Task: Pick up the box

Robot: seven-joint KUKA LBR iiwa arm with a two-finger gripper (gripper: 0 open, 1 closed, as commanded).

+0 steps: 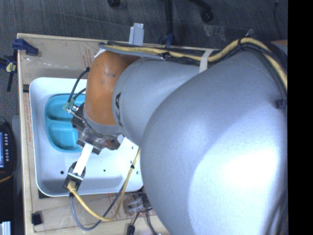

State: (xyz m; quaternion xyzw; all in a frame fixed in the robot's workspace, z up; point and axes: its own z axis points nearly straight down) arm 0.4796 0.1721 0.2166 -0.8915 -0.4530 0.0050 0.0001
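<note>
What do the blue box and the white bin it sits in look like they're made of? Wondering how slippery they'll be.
Blue box: probably moulded plastic, smooth and slightly glossy; its corners are rounded and a soft highlight runs along its rim. White bin: likely plastic or coated metal, smooth and semi-gloss, with a curved lip and even sheen. Both look slick rather than textured, though the arm hides much of them.

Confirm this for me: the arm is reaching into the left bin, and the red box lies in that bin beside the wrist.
One thing is wrong: the box is blue, not red. The camera view shows it lying in the left bin, partly hidden by the arm's wrist. The rest stands: the arm reaches into that bin, orange band just above the wrist.
</note>
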